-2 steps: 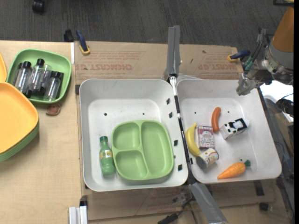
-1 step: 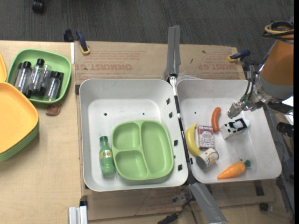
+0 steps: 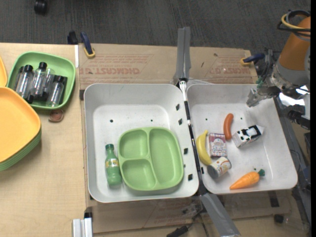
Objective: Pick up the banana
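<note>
A yellow banana [image 3: 202, 147] lies along the left wall of the right bin [image 3: 276, 181], beside a small pink carton [image 3: 217, 144]. My gripper [image 3: 255, 97] hangs over the bin's far right corner, well away from the banana, up and to the right of it. Nothing shows between its fingers.
The right bin also holds a red sausage [image 3: 227, 125], a black-and-white cow-print carton [image 3: 248, 135], a can [image 3: 219, 167] and a carrot [image 3: 245, 179]. In the left bin [image 3: 96, 107] are a green divided plate [image 3: 149, 158] and a green bottle [image 3: 112, 165]. Yellow plates [image 3: 17, 130] and a green tray of bottles [image 3: 42, 80] sit at far left.
</note>
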